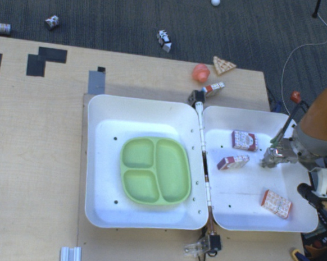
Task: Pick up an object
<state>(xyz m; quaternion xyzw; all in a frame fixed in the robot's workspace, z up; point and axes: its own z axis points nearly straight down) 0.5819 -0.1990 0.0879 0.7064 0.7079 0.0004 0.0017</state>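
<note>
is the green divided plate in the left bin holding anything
Empty. The green divided plate lies flat in the left bin, and all three compartments show bare green.

Bright, even light from overhead; the white bins (153, 115) glare slightly, washing out their rims. Shadows are soft and short. Focus is mildly soft throughout, grainier toward 12 o'clock.

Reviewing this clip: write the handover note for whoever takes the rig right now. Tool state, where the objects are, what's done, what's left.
Tool: low over the right bin, beside the small cartons; finger state unreadable, nothing seen held.
Objects: three small cartons in the right bin, upper, middle, lower right. Green divided tray in the left bin.
Done: no pick visible.
Left: grasp one carton and lift it.
</note>
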